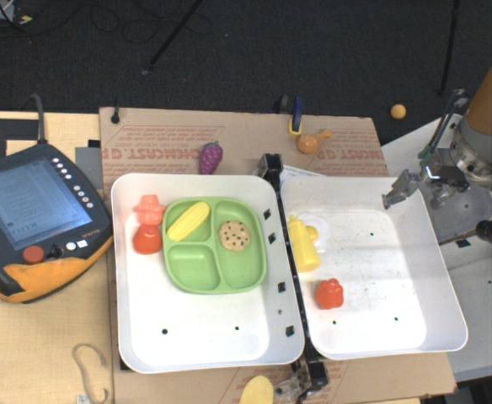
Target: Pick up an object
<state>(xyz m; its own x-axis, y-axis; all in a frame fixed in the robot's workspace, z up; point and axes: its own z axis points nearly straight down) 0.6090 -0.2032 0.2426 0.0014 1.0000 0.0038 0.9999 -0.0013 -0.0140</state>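
The right bin [414,310] holds a yellow bottle [302,242] lying by its left wall and a small red toy [329,294] a little nearer the front. In the left bin [136,326] sits a green divided plate [204,272] bearing a yellow corn cob [187,220] and a cookie [234,236]. A red and pink toy [148,225] stands left of the plate. My gripper [413,183] hangs over the right bin's far right corner, well apart from the bottle and the red toy, with nothing seen in it.
Purple grapes [211,156], an orange toy [312,141] and a blue clamp [296,121] lie on the cardboard behind the bins. A teach pendant [35,217] rests at the left. A yellow object [257,390] sits at the front edge.
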